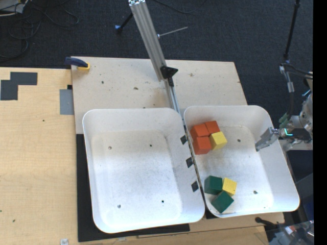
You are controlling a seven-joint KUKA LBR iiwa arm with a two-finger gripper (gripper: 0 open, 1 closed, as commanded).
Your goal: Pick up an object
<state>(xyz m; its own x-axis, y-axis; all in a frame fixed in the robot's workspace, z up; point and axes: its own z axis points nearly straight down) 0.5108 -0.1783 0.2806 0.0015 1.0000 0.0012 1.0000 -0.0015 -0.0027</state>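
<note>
The right bin [276, 188] holds two clusters of blocks. Near its left wall sit two orange blocks [203, 136] with a yellow block [218, 139] touching them on the right. Toward the front lie two green blocks [216, 192] and a second yellow block [230, 186] pressed together. My gripper [266, 138] hangs at the right rim of this bin, well to the right of the orange cluster and apart from every block. Nothing shows in its grasp.
The left bin [102, 121] sits beside the right one, with black clips along the shared wall. A slanted aluminium bar [150, 40] rises behind the bins. A small blue and yellow tool [77, 63] lies at the bench's back left corner.
</note>
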